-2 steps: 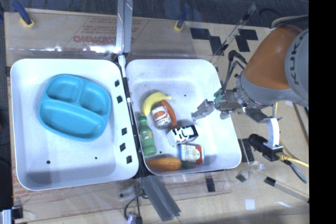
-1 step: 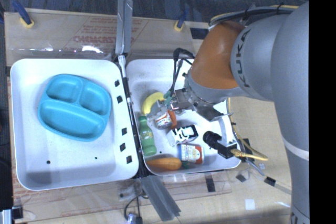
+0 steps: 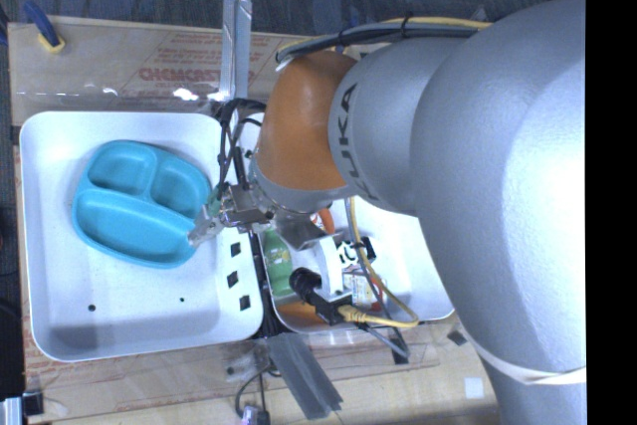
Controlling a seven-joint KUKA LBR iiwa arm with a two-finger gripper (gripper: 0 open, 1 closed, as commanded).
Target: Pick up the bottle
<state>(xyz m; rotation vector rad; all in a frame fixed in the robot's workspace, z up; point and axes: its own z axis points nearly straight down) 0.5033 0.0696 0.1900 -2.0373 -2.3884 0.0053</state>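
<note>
End effector (image 3: 214,222), grip state indiscernible, at the left white plastic bin's (image 3: 40,214) right wall beside a blue divided plastic tray (image 3: 139,199); the bottle is probably light, slippery.

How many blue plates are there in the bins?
1. The blue plate lies in the left bin. The arm covers most of the right bin, so more may be hidden.

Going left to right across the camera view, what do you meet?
Blue clip at the bench's top-left corner → blue plastic divided tray in the left white bin → orange band of the arm → grey arm body.
</note>
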